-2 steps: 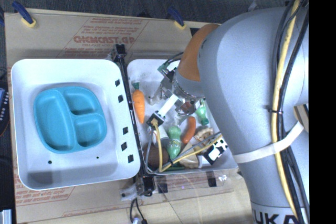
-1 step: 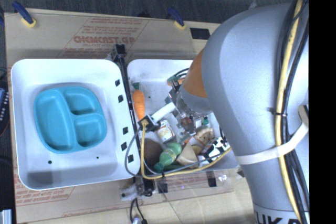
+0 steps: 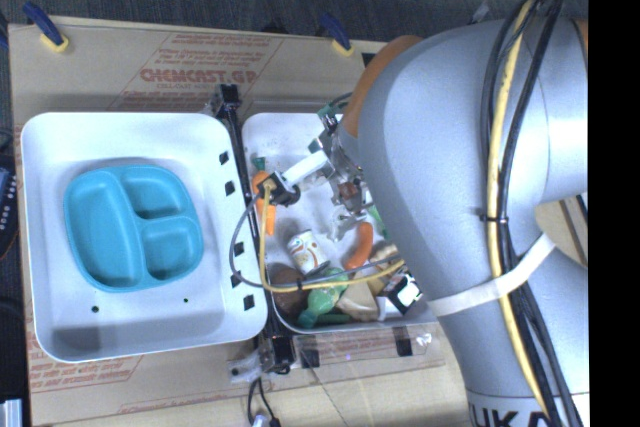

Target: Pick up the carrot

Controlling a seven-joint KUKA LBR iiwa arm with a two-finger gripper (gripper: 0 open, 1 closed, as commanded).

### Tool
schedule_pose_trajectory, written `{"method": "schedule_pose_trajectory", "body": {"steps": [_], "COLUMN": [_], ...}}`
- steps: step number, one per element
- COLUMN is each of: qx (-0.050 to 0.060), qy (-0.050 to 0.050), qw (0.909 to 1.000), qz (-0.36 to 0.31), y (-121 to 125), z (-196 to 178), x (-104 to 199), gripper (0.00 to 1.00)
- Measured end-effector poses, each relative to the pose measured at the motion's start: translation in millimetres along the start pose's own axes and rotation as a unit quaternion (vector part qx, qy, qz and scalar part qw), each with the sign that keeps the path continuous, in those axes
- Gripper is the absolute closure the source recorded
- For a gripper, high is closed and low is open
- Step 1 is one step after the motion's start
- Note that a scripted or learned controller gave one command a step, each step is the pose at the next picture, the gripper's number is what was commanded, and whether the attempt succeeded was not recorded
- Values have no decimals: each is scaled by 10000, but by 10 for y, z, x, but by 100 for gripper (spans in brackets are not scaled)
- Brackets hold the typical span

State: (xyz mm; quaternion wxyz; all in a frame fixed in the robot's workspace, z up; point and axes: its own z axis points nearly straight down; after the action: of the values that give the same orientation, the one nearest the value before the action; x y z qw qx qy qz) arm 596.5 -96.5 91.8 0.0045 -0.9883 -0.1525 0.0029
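I can't tell whether the gripper (image 3: 345, 190) is released or clenched: the wrist hangs over it and hides its tip. It sits low in the right bin (image 3: 272, 129), about mid-bin, which I read as the arm coming down on the clutter for a grab. I see nothing clearly held.

What I take for the carrot (image 3: 361, 243) is an orange, slightly curved piece just on the near side of the gripper, partly under the arm's edge. I can't say if they touch. A thinner orange strip (image 3: 267, 213) lies along the bin's left wall, so my pick is a judgement.

Nearer lie a small can (image 3: 305, 250) and a green item (image 3: 320, 300), crowded together. The blue tray (image 3: 130, 225) lies alone in the left bin (image 3: 45, 315).
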Motion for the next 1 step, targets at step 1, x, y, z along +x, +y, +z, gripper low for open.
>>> {"method": "schedule_pose_trajectory", "body": {"steps": [1], "qx": [0], "qy": [0], "qw": [10000], "qz": [31], "y": [20], "z": [-3], "x": [193], "gripper": [0]}}
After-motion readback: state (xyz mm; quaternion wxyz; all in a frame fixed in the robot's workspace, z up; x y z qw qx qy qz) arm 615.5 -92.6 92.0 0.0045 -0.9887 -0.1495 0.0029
